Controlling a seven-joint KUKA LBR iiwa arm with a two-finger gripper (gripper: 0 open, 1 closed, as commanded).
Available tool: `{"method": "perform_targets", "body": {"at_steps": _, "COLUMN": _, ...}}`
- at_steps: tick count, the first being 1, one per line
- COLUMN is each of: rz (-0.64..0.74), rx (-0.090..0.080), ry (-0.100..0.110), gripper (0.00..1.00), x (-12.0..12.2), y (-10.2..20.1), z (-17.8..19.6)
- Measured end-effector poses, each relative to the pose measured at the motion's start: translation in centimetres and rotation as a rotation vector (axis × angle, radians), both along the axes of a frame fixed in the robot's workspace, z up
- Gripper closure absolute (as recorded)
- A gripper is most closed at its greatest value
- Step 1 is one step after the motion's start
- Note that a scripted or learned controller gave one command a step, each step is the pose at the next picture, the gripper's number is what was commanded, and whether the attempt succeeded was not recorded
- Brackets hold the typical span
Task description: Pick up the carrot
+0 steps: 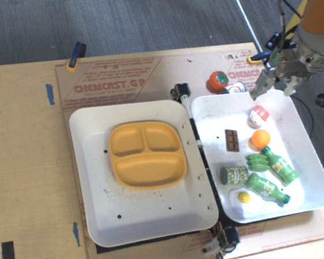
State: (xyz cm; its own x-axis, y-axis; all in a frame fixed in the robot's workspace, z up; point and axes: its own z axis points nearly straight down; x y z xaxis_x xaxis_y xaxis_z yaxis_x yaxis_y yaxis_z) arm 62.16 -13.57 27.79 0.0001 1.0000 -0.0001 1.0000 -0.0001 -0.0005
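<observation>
No plainly carrot-shaped item stands out. The closest match is an orange rounded piece (260, 138) lying in the right bin (308, 138), right of centre. My gripper (273, 88) hangs over the bin's back rim, above and behind the orange piece and well apart from it. Its fingers are spread, so it is open, and nothing shows between them.
The right bin also holds a brown chocolate bar (232, 139), a pink-white item (257, 115), two green bottles (277, 165), a green can (235, 174) and a yellow piece (243, 197). A red tomato (217, 81) lies behind the bin. The left bin (92, 180) bears a yellow divided plate (147, 154).
</observation>
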Motion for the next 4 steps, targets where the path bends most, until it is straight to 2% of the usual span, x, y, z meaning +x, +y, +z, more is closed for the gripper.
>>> {"method": "perform_targets", "body": {"at_steps": 1, "rz": 0.138, "rx": 0.001, "ry": 0.001, "gripper": 0.0, "x": -6.4, "y": 4.2, "z": -13.6}}
{"method": "perform_targets", "body": {"at_steps": 2, "rz": 0.318, "rx": -0.002, "ry": -0.005, "gripper": 0.0, "x": -2.2, "y": -0.2, "z": -18.0}}
{"method": "perform_targets", "body": {"at_steps": 3, "rz": 0.317, "rx": -0.002, "ry": -0.009, "gripper": 1.0, "x": -2.1, "y": -0.1, "z": -17.0}}
{"method": "perform_targets", "body": {"at_steps": 4, "rz": 0.312, "rx": -0.002, "ry": -0.002, "gripper": 1.0, "x": -9.2, "y": -4.2, "z": -19.1}}
